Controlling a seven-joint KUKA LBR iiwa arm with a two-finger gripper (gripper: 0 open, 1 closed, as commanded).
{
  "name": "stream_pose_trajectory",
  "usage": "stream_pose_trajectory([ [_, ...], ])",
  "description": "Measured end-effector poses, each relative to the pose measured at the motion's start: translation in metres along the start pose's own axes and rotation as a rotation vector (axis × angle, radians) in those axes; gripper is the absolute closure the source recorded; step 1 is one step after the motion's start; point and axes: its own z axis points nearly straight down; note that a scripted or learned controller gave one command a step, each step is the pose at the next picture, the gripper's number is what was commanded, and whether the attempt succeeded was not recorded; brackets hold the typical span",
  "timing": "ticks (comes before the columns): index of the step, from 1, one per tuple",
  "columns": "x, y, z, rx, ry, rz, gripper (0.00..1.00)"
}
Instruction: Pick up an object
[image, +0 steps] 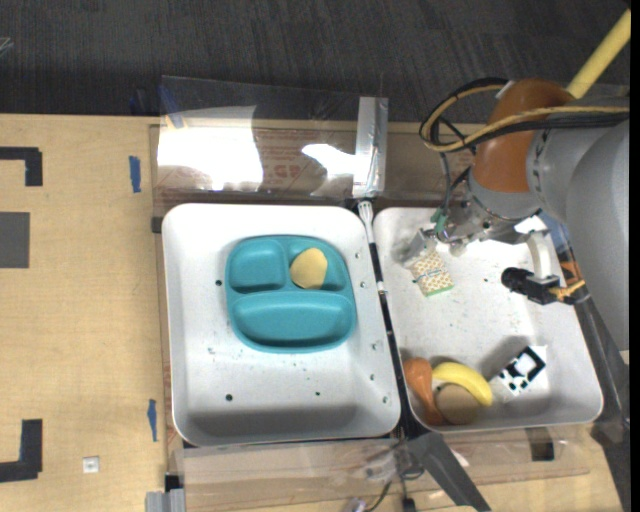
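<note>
Reaching in over the right bin (585, 335), the arm (590, 165) has its gripper (440, 235) low at the far-left corner, just above a small patterned packet (432, 273), likely the target. Can't tell how the jaws stand. Left bin (190, 300) holds a teal tray (290, 295); a banana (462, 380) sits at the right bin's near edge.

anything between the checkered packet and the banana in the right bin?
No. Camera view shows bare white bin floor between the checkered packet and the banana.

glossy teal plastic tray (290, 320), smooth white bins (190, 330)
</note>
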Motion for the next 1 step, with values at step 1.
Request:
stream_pose_trajectory([
  [1,0.0001,0.0009,-0.0095,-0.003,-0.003,-0.003,1.00],
])
